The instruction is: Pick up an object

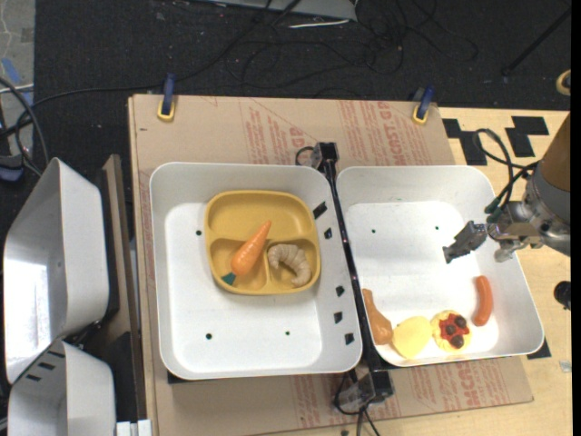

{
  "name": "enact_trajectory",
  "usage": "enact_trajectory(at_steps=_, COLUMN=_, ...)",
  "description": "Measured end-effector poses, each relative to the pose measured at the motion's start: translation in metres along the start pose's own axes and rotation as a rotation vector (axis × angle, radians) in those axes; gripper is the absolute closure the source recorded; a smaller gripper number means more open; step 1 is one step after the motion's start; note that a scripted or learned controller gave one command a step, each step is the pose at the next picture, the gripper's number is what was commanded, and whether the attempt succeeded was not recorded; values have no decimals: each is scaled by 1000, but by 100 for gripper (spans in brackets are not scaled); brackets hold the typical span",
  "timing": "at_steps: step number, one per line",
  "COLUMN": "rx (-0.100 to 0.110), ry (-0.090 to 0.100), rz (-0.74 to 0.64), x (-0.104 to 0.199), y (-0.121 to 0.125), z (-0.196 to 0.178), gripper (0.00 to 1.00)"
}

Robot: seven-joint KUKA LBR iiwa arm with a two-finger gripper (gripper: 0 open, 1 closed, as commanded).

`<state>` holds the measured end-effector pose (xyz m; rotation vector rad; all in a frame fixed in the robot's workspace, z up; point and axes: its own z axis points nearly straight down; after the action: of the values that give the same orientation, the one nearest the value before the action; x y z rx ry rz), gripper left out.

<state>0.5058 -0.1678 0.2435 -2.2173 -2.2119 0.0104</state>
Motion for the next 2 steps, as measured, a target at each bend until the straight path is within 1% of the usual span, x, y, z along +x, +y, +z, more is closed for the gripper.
enact_trajectory(at_steps=1, rx=-11, ry=-3, rz=-3, x=0, y=2, z=-6, gripper=0)
enact_trajectory(at_steps=2, rx=-7, ry=-1, rz=0, x=-9, y=1, z=44, gripper=0)
